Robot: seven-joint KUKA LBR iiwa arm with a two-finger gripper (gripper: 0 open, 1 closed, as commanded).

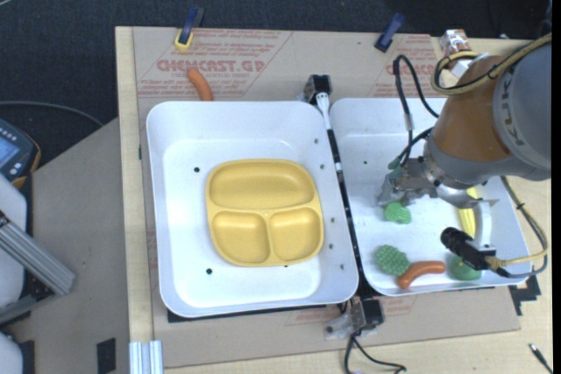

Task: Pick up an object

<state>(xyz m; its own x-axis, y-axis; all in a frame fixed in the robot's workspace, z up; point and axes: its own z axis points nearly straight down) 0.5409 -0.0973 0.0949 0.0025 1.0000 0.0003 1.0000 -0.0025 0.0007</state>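
Note:
My gripper (401, 191) is low inside the right bin (364, 131), near its left-centre, under the grey arm with its orange band (465, 131). A small green object (398, 213) lies directly at the gripper's tip, touching or just below it. Nearer the bin's front edge lie a bumpy green piece (392, 258), an orange sausage (422, 272) and another green piece (465, 270). A yellow item (469, 220) sits partly under the wrist.
The left bin (175, 188) holds a yellow three-compartment plate (263, 211). A black ridge (337, 188) divides the two bins. An orange sausage (201, 84) lies on the cardboard behind the left bin. Cables (405, 101) loop over the right bin's back.

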